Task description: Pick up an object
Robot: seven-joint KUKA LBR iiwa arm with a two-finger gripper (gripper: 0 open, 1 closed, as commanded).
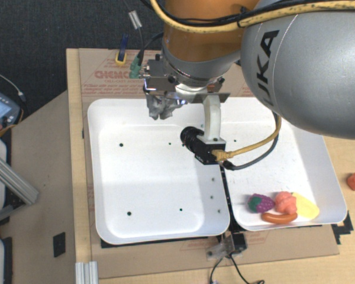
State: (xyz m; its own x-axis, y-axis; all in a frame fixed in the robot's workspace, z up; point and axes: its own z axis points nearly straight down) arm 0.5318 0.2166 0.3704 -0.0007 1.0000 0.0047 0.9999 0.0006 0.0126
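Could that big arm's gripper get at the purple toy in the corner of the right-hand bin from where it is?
Probably yes. The purple toy lies uncovered, open from above, though an orange piece and a pink one crowd it. The gripper hangs over the left bin, so it must cross over.

Cardboard-topped bench [77,158] bears 2 white bins, left [106,176] and right [325,170], side by side.
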